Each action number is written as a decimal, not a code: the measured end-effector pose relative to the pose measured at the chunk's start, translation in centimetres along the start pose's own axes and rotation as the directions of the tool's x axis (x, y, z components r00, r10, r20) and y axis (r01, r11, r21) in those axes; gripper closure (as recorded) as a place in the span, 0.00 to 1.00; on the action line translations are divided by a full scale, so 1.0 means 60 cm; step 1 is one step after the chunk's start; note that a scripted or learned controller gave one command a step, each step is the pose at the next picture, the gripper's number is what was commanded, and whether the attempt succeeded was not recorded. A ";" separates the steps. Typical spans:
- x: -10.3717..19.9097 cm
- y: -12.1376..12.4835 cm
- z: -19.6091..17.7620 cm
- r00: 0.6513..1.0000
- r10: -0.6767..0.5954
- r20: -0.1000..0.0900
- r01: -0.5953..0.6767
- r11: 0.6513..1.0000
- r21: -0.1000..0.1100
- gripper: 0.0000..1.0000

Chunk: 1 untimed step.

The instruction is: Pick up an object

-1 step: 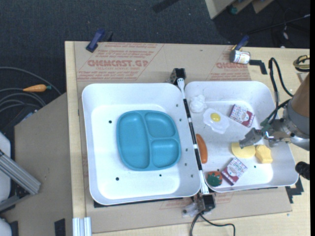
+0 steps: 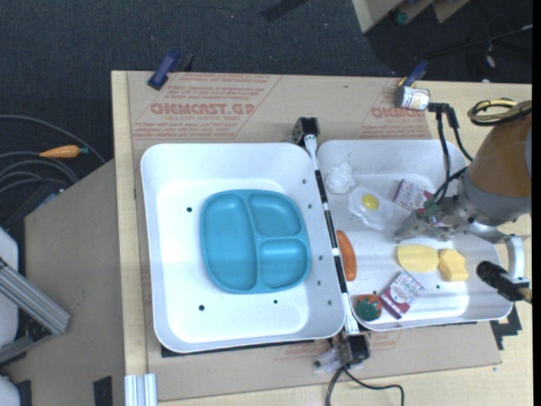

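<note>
In the left bin (image 2: 169, 227), smooth three-part blue tray (image 2: 254, 239)

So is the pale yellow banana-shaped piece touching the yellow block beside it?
Touching. In the camera view the pale yellow banana-shaped piece meets the yellow block edge to edge, no white bin floor between them.

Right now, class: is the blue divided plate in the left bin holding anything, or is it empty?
Empty. The blue divided plate shows bare blue in all three compartments; the food items lie in the right bin.
</note>
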<state>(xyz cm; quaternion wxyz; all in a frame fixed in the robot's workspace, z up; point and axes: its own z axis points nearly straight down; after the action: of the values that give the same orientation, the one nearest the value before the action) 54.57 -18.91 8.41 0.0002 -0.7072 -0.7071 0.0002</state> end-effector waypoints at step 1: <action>-0.031 0.204 -0.004 1.000 -0.003 -0.005 0.003 1.000 0.000 0.00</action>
<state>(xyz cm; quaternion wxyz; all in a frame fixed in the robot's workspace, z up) 66.80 -20.76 8.64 0.0017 -0.7061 -0.7082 -0.0017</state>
